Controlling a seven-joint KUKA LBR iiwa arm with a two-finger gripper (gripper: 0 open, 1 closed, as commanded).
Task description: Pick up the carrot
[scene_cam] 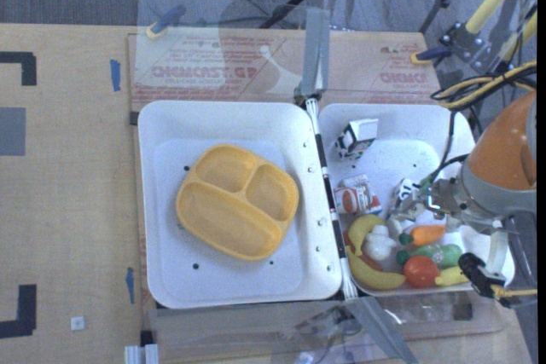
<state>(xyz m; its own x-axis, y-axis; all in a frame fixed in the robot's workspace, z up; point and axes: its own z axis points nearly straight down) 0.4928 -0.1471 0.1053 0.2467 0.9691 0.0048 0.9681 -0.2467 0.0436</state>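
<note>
My arm: grey with an orange band (510, 151), reaching in from the right over the right-hand shallow white bin (444, 125).
My pincer (415, 202): low over the right bin's clutter; whether it is spread or pressed together I cannot tell, the metal parts blur together.
Carrot: the small orange carrot with a green top (424, 235) lies in the right bin, just beside and below my pincer, not visibly between anything of mine.
Neighbours: a yellow plastic banana (368, 264), a white garlic-like bulb (379, 245), a red tomato (420, 270) and a green vegetable (443, 255) crowd around the carrot.
Left bin (162, 132): holds a yellow three-compartment plastic plate (237, 200).
</note>
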